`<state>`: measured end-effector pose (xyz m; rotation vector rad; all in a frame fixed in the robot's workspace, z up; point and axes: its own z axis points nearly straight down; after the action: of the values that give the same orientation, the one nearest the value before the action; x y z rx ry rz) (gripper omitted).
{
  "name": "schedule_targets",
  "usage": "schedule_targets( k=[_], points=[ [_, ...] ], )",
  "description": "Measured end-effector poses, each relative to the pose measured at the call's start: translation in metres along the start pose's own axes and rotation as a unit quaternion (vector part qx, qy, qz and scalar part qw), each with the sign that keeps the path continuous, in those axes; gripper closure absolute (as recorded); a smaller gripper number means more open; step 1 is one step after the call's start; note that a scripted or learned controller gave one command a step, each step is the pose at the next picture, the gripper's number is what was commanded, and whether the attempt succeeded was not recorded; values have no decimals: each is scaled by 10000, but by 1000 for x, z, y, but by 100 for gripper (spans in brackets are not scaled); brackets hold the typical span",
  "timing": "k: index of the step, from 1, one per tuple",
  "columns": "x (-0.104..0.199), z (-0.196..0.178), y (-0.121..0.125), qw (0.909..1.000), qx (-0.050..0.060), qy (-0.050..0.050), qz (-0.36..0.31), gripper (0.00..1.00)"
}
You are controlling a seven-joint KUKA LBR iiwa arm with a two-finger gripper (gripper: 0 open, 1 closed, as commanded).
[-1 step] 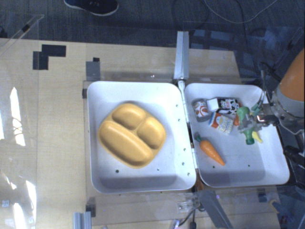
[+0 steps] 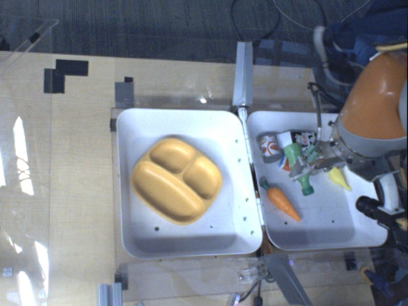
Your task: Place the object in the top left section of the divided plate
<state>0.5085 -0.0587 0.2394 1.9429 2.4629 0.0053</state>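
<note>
Reaching over the right-hand shallow white bin (image 2: 319, 231), your grey arm with the orange band (image 2: 376, 101) has its two-finger gripper (image 2: 310, 164) low among a cluster of small items, and you cannot tell from this angle whether it is spread or closed on anything. Just beside the gripper sits a green plastic bottle-shaped toy (image 2: 298, 164), lying tilted; beyond it, toward the bin's far wall, is a small white can with a red mark (image 2: 270, 147). On the near side of the gripper lies an orange plastic carrot (image 2: 282, 203), and toward the arm a small yellow piece (image 2: 339, 178). Judging by position, the green toy looks like the object being picked, and it is in this bin, well apart from the yellow three-section divided plate (image 2: 176, 180) in the left-hand white bin (image 2: 131, 234). To do this step well, centre on the green toy's body, avoid snagging the can, and lift straight up before crossing the metal divider (image 2: 242, 75) between the bins. Aim for the plate's section (image 2: 171, 153) nearest the far wall.
</note>
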Motion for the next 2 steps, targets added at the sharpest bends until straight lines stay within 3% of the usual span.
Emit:
schedule_targets(
  k=[1,2],
  points=[
    [19,55,-17,9953,9,4,-969,100],
    [40,7,2,9946,-7,-1,-1034,100]
  ],
)
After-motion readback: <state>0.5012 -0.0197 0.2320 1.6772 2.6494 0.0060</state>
